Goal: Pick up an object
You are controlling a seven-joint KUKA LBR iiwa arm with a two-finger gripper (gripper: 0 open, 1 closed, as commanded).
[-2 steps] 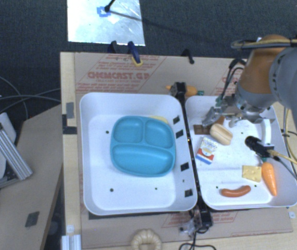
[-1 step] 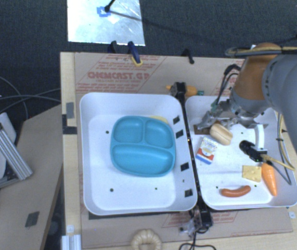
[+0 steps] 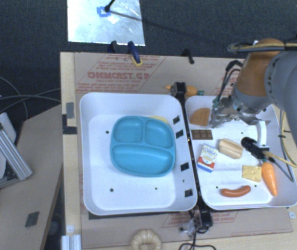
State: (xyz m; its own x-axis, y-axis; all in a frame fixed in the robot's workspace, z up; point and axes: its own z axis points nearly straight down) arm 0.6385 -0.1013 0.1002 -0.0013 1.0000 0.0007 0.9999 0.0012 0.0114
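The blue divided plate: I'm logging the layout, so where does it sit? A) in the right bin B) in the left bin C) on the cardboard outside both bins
B: the blue divided plate lies flat inside the left bin.

Right white bin, contents: tan bread slice, flat at the upper left corner; brown chocolate bar, flat, just below the slice; small carton (white and red with a blue edge), lying tilted near the left wall; bread roll, beige, lying just right of the carton; black-handled utensil, slanting down to the right; yellow cheese wedge, flat; orange carrot, lying point-down, touching the cheese on its right; red-brown sausage, lying lengthwise near the front wall, apart from the rest.
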